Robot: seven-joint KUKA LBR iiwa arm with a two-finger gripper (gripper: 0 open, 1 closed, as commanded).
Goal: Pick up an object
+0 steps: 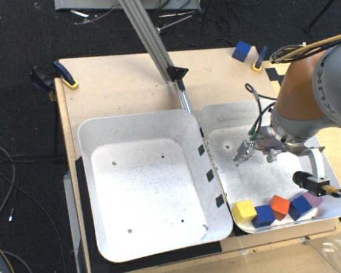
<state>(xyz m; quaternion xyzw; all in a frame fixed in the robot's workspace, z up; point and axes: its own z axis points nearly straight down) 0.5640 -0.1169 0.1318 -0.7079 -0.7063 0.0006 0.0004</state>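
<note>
**Five blocks sit at the near edge of the right bin while the end effector hangs apart from them**

Five small blocks crowd the near rim of the right bin (217, 118): a yellow block (244, 210) at the left, a blue block (264, 215) just beside it, an orange block (280, 206) next along, a second blue block (300, 207) after that, and a pale purple block (313, 200) at the right end, partly hidden behind its blue neighbour. They lie close together, several touching, against the bin's low wall.

The end effector (252, 151) sits over the middle of the same bin, farther from the camera than the row of blocks and apart from every one of them. Its metal fingers (242, 154) point toward the left bin (142, 185); nothing shows between them, and at this slant I cannot tell whether they stand wide or narrow. Behind it the arm (312, 95) comes in from the right, its orange band and grey shell above the bin's far right corner.

The left bin is white with dark specks on its floor. Both bins rest on a wooden desk (121, 83). Another blue block (242, 50) lies on the desk's far right corner, outside the bins, beside a yellow-tipped clamp (260, 60). A second clamp (59, 75) grips the far left corner.
</note>
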